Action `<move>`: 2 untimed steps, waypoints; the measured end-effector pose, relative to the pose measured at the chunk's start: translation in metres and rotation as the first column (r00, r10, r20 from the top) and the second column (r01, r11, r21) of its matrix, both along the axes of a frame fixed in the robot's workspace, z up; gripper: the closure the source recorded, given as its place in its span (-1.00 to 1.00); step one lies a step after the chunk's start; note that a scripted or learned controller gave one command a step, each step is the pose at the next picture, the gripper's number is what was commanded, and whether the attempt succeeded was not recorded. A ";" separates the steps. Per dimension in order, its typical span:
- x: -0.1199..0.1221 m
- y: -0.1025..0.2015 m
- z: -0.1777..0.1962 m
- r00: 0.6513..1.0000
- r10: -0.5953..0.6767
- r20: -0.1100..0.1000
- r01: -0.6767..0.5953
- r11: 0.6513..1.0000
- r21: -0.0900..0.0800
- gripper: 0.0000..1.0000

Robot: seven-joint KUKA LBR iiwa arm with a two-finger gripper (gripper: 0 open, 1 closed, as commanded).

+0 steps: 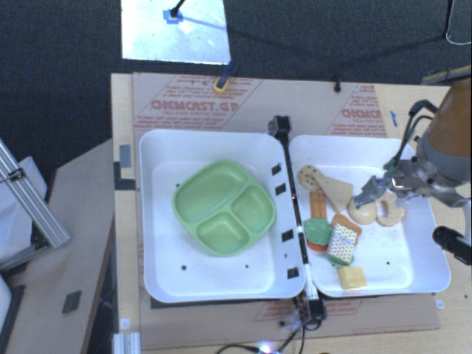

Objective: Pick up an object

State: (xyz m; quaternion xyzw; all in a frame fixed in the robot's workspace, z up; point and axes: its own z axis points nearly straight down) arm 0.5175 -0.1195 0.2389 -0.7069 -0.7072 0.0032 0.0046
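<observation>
My hand [366, 195] hangs low in the right bin [424, 271], right of centre frame; grip width I cannot tell. Cream pieces [372, 212] crowd together beneath, so I may nudge one aside or clip two.

Two bins sit side by side on the tabletop [184, 102]. The left bin [158, 153] holds a divided plate [223, 207] near its middle. In the right bin [428, 271], a wooden spatula [328, 186] lies toward the back left, a carrot [318, 206] just in front of it, a block [352, 277] nearest the front. The pincer [366, 195] hangs over the bin's middle, arm [446, 150] entering from the right.
</observation>
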 end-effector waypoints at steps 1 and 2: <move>0.002 0.000 0.006 1.000 0.003 0.013 -0.003 1.000 -0.002 -1.00; 0.000 0.003 -0.056 1.000 0.001 0.007 -0.001 1.000 -0.001 -1.00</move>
